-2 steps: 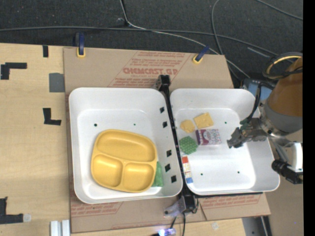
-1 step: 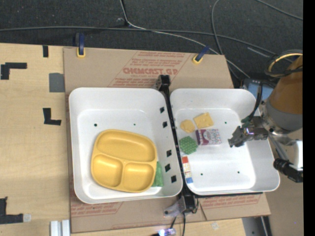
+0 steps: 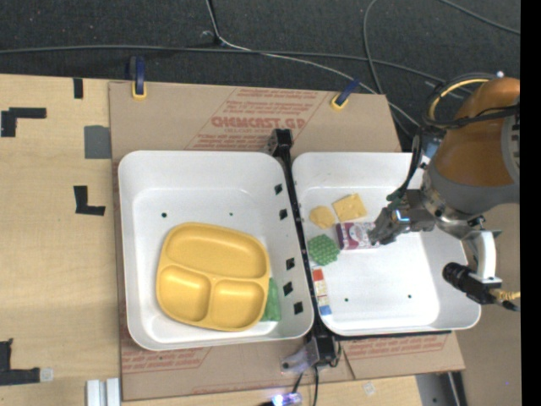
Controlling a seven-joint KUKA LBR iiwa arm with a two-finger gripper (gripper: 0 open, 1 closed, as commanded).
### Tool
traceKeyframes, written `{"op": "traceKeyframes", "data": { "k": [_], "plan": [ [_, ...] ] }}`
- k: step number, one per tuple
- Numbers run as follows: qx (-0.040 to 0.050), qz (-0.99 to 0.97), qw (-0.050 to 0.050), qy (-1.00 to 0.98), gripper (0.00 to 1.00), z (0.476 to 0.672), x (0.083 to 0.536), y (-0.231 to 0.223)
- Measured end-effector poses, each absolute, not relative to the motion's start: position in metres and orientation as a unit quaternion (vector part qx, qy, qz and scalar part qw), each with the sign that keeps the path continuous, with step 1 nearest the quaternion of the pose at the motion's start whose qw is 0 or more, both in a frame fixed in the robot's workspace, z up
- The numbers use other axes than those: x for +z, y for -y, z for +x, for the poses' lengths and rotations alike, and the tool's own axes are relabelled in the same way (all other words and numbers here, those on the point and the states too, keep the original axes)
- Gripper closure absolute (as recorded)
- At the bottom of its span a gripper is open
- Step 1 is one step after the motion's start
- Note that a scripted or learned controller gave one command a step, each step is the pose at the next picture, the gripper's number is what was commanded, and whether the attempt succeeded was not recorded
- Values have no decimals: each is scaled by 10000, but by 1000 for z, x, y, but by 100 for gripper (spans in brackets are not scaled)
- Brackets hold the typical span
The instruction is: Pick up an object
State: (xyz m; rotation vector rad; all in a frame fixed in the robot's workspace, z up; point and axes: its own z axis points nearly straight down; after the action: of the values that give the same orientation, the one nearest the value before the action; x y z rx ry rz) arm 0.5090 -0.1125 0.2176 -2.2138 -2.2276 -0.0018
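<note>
Where tips meet, gripper [image 3: 378, 232] at purple packet [image 3: 352, 235]

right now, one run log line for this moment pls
gripper low in right bin | at purple packet | grasp unconfirmed | yellow tray in left bin

A green item [image 3: 271, 301] lies mostly hidden beneath the yellow tray [image 3: 213, 276].

A divided tray [image 3: 211, 276] lies in the left bin [image 3: 135, 227]. In the right bin [image 3: 423, 311], several small items [image 3: 338, 222] cluster near the shared divider [image 3: 296, 227].
</note>
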Motion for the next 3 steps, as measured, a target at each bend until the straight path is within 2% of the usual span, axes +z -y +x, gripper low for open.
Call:
{"op": "traceKeyframes", "data": {
  "k": [3],
  "plan": [
    [2,-7046,12,7096,100,521,226,-40]
  ]
}}
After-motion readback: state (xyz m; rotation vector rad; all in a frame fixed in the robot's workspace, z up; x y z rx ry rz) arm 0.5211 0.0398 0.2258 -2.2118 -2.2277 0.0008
